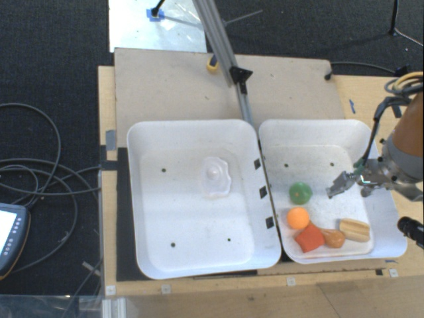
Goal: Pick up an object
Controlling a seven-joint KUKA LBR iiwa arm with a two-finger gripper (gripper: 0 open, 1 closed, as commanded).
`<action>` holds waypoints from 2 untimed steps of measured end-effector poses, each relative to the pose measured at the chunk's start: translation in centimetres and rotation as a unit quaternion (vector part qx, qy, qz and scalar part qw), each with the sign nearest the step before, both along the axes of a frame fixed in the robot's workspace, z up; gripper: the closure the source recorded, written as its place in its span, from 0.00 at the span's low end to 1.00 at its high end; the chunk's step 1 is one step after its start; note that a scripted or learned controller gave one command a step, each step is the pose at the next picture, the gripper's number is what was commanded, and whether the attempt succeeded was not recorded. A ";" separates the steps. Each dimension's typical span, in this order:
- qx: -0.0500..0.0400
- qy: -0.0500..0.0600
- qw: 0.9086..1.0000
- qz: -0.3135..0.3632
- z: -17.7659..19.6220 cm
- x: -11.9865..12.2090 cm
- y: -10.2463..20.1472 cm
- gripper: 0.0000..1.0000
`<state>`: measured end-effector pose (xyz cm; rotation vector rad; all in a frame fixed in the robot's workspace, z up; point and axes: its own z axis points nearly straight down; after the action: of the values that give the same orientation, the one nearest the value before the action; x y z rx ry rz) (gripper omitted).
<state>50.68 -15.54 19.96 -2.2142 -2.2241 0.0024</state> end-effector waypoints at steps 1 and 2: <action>0.000 -0.002 1.000 -0.001 0.2 0.1 0.0 0.00; 0.000 0.000 1.000 -0.002 -6.0 0.4 0.2 0.00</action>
<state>51.05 -15.30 13.95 -2.2173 -2.2197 0.0030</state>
